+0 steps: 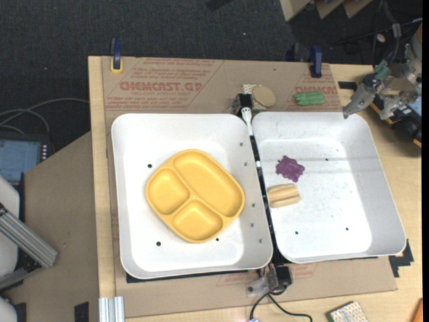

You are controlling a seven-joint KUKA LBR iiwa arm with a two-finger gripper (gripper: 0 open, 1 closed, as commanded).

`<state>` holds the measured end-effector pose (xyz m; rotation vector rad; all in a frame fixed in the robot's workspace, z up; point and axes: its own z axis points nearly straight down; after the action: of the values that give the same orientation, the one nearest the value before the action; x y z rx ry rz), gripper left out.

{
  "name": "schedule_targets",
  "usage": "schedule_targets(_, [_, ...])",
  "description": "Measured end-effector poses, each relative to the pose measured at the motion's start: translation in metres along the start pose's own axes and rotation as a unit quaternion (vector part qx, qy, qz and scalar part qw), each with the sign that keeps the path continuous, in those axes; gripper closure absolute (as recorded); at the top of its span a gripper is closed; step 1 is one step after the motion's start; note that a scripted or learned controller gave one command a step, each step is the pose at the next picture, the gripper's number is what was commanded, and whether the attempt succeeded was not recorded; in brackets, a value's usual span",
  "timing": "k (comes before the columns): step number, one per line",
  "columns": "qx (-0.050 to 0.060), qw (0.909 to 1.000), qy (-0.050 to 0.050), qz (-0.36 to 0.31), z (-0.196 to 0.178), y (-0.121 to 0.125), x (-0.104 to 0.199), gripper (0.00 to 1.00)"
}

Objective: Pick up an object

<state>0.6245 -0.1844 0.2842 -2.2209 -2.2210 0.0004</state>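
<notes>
A purple bunch of toy grapes [290, 168] lies in the right bin [375, 200], towards its left side. Just below it rests a tan bread roll [283, 195], close to the bin's left wall. A yellow divided plate [194, 194] lies in the middle of the left bin [131, 180]. My gripper [362, 98] hangs at the right bin's far right corner, above the rim, well away from the grapes and the roll. Nothing is visibly held in it.
On the cardboard behind the right bin lie a green object [310, 99] and a round tan disc [265, 96]. Blue clamps [315, 62] hold the board's far edge. Cables and hardware crowd the far right.
</notes>
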Motion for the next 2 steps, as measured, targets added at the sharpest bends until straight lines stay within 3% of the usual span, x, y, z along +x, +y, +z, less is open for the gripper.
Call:
schedule_targets(1, [-0.002,1.0,-0.001,0.0,-0.011,0.001,0.0,1.0])
schedule_targets(2, [0.004,1.0,0.001,-0.001,0.103,0.004,0.014,1.0])
